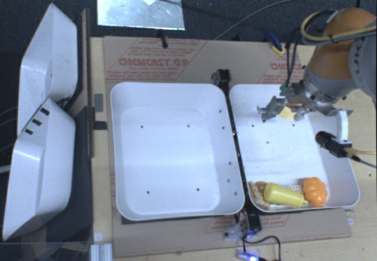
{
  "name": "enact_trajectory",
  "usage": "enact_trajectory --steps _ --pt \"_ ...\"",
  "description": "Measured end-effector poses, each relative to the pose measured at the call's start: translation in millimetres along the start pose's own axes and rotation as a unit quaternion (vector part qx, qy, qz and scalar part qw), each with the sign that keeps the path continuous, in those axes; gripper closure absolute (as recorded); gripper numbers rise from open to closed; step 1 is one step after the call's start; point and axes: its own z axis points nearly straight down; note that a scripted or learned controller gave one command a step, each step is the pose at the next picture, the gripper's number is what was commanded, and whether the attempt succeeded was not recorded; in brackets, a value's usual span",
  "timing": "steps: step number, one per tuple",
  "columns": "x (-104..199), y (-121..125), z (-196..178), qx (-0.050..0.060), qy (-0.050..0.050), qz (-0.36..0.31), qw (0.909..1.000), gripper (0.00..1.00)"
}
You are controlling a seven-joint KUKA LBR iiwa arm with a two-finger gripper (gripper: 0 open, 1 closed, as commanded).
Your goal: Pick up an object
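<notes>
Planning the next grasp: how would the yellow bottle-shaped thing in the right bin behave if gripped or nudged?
The yellow bottle-shaped thing lies on its side; its rounded body would probably roll when nudged. Its smooth surface may slip between fingers. The orange object alongside might block rolling.

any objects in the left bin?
No: the left bin shows bare white floor, while the yellow bottle and the orange object lie along the near edge of the right bin.

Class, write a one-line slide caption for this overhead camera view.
Pincer hovers over a pale yellow object in the right bin.
</notes>
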Motion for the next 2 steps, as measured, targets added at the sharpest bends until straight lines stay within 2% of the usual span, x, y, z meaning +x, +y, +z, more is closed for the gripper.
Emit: enact_trajectory --steps 1,2 --pt "1 0 63 0.0 0.0 0.0 1.0 0.0" --pt "2 0 100 -0.001 0.0 0.0 1.0 0.0"
